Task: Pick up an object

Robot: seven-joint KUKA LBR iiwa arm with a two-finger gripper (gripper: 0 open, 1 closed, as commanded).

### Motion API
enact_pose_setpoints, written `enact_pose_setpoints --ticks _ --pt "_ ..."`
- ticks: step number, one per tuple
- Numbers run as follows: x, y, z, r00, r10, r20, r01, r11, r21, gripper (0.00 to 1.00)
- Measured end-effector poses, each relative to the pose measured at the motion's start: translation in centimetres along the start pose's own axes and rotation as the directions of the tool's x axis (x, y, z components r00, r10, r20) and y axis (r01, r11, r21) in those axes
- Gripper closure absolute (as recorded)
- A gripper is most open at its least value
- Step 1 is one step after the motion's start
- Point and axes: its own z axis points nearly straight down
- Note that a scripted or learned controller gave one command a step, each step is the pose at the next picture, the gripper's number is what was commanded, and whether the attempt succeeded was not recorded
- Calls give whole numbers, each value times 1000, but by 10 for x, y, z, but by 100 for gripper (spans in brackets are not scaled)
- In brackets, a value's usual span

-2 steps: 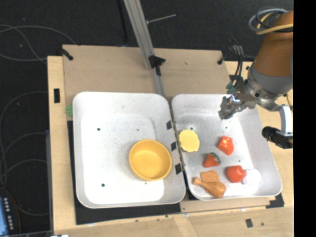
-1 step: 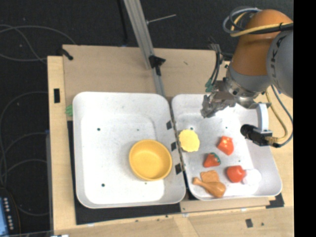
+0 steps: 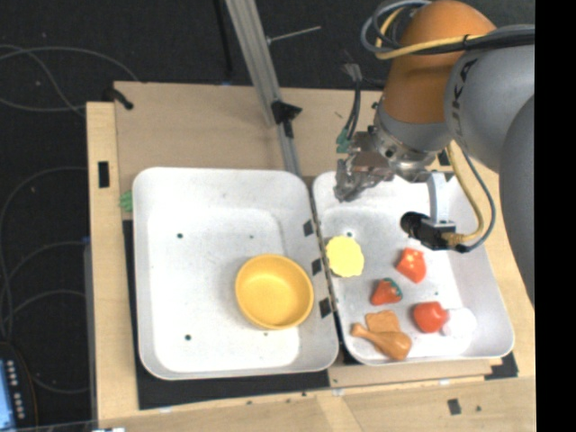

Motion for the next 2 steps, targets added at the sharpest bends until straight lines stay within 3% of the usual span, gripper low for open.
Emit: enact_pose_setpoints --ticks 2 --pt "84 41 26 1000 2 2 -2 1000 0 100"
